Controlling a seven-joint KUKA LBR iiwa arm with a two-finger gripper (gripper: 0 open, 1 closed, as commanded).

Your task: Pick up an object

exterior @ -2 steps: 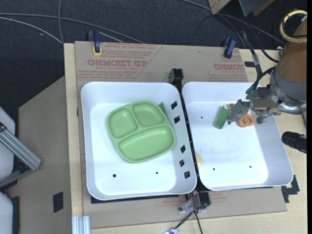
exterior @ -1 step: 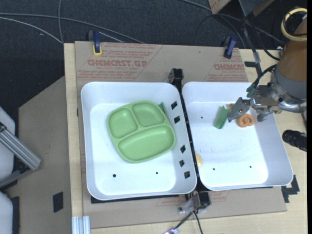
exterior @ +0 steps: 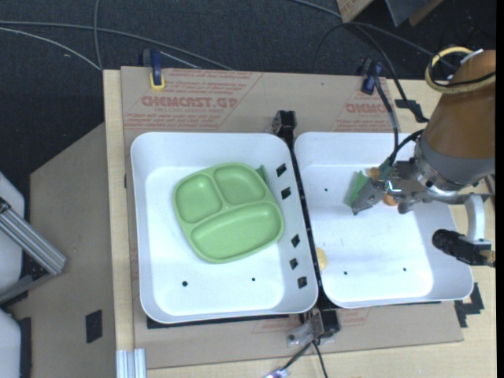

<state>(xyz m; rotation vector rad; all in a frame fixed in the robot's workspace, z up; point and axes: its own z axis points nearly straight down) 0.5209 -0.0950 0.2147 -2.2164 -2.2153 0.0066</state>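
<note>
Item: small green object (exterior: 359, 186), sitting at the tip of the pincer (exterior: 364, 198) over the right bin (exterior: 378, 286), toward that bin's upper middle. It is lying against the grey fingers (exterior: 368, 201), and it appears to be caught between them, so the pincer is looking pressed onto the green object; the view is too small to be showing the contact clearly, or whether the object is resting on the bin floor.

Item: arm (exterior: 461, 124), reaching in from the right, its orange band showing above the grey wrist, and leaning over the right bin's right side.

Item: small yellow piece (exterior: 320, 259), lying at the right bin's left edge, just beside the divide between the bins.

Item: left bin (exterior: 157, 282), holding a green divided plate (exterior: 228, 211) with three compartments, sitting near the bin's middle and tilted a little in plan.

Item: black clips (exterior: 284, 121), gripping the joint where both bins are meeting.

Item: worktop (exterior: 197, 93), a cardboard-covered board carrying both bins side by side, with printed red lettering running along its far edge.

Item: cables (exterior: 94, 30), trailing over the dark floor beyond the worktop.
</note>
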